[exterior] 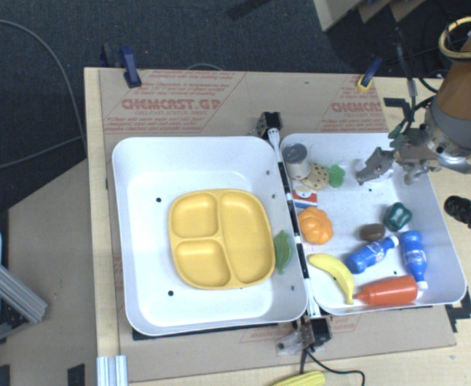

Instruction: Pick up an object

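Fig.: overhead slant view of bench w/ two shallow white bins side by side. Left bin (139,240) sits centre-left of frame; right bin (436,215) centre-right, their inner rims touching along a line near frame centre.

Edges/room: open white floor in the right bin lies in its upper-right and middle-right part, betw. the gripper and the objects below. Objects crowd the bin's left rim and lower part. Left bin has bare floor all round the yellow divided tray (219,238), which lies at its centre; a green leaf-like piece (284,250) rests just beside the tray's right edge, near the shared rim.

Objects in right bin: small grey can (295,159) at upper left, upright; spotted cookie-like piece (319,175) and small green item (336,175) just beside it; orange fruit (315,226) against the left rim; banana (335,273) below it; blue bottle (369,256) lying tilted, second blue bottle (413,254) near it; dark brown lump (372,232); teal item (397,215); long orange-red carrot-like item (388,292) along the lower rim.

Gripper (388,170): at upper right of the right bin, on the arm entering from frame right. Jaws appear spread apart, nothing seen betw. them; not touching any object.
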You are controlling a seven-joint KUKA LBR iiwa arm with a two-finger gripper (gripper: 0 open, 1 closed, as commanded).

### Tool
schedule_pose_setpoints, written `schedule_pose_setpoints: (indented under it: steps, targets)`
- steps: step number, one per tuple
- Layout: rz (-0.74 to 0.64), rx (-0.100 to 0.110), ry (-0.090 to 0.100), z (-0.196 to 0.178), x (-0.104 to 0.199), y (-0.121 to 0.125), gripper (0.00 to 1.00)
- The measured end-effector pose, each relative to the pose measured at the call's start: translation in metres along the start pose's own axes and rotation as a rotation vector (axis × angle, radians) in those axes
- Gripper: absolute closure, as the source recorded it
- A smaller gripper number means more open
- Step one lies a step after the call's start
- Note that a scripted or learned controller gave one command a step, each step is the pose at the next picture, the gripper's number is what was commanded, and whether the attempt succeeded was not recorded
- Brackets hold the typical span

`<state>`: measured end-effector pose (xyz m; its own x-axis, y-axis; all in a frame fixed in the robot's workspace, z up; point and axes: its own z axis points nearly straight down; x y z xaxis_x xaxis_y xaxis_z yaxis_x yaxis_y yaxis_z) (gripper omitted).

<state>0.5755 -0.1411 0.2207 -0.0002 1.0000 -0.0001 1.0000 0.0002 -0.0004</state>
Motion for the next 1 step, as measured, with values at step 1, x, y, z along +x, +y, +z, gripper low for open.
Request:
schedule_pose_setpoints:
  steps: [1]
  targets:
    - [-0.001,-0.004,0.0,0.1293,0.0381,0.0427,0.0]
